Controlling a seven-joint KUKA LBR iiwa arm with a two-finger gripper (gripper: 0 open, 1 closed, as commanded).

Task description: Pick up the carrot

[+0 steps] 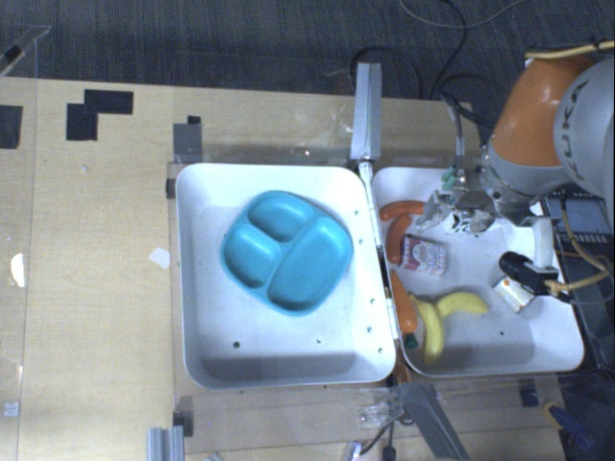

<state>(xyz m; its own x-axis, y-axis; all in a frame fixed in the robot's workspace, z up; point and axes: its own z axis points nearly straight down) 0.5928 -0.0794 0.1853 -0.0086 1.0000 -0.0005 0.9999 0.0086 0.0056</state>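
camera view. two white bins side by side on a bench. the left bin (207, 334) holds a blue plate (286, 250) with three compartments. the right bin (548, 344) holds the food items. the carrot (405, 307) is taken to be the slim orange piece lying lengthwise against that bin's left wall, towards the near end. its lower end touches, or sits just beside, the banana (444, 313), and which of the two cannot be told. a shorter orange-red piece near the far left corner, read here as a sausage (402, 209), could be mistaken for it. a small dark red and white packet (424, 254) lies between the sausage and the banana.

the arm (538, 113) reaches in from the right. the gripper (459, 214) hangs over the far half of the right bin, just beside the sausage and the packet and well apart from the carrot. whether it is parted or closed cannot be told from this slant, and nothing is seen gripped in it.

step in hand: the approach, with the carrot not yet grasped. the next move probably calls for a shift towards the near left of the bin and a turn to straddle the carrot across its width. the descent has to clear both the wall and the banana, and that tight gap is the likely cause of a missed grasp.
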